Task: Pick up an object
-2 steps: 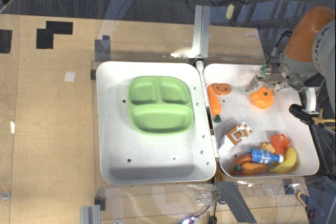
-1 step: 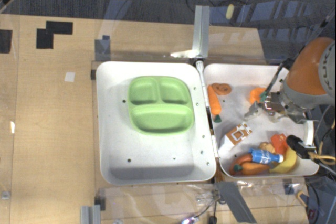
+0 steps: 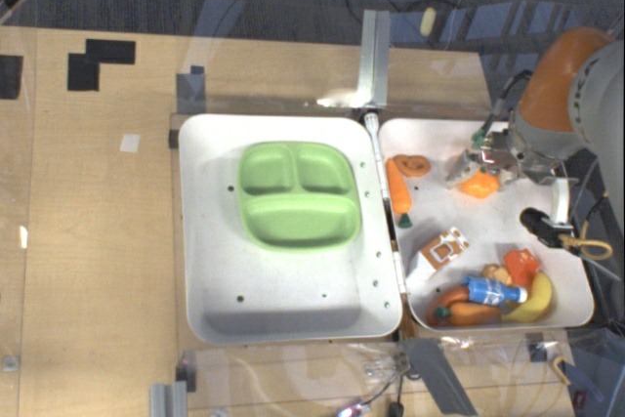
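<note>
Between gripper [image 3: 478, 173] fingers — orange piece [image 3: 479, 186]

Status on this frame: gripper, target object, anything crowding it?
Gripper low in right bin, at the orange toy piece; grasp unconfirmed. Carrot and pretzel lie apart to the camera's left. Green divided plate in left bin.

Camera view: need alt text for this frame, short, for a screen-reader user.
The robot arm's gripper is low in the right bin, at a small orange object. That bin also holds a carrot, a banana, a blue bottle and other toy food. The left bin holds a green divided plate.
</note>
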You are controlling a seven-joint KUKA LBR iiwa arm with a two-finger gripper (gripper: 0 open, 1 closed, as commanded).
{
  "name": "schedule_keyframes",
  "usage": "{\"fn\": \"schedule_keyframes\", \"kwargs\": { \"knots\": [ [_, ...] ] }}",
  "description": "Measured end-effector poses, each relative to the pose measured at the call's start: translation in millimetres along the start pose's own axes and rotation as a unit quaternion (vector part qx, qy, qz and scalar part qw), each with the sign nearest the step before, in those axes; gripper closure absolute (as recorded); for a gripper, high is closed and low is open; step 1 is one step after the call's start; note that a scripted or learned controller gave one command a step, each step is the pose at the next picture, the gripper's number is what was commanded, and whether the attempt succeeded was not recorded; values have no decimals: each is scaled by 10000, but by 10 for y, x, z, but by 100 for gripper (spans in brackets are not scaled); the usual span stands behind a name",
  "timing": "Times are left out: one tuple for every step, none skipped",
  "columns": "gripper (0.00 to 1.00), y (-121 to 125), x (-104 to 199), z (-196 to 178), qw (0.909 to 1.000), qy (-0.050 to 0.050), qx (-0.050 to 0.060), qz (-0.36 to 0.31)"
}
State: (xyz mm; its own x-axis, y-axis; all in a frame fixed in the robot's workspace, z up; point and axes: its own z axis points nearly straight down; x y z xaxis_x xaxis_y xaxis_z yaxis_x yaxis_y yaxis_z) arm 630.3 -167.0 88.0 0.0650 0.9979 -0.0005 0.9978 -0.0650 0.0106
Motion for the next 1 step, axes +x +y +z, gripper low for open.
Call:
{"fn": "schedule_keyframes", "kwargs": {
  "knots": [
    [100,19,15,-118,10000,-3,-24,-29]
  ]
}}
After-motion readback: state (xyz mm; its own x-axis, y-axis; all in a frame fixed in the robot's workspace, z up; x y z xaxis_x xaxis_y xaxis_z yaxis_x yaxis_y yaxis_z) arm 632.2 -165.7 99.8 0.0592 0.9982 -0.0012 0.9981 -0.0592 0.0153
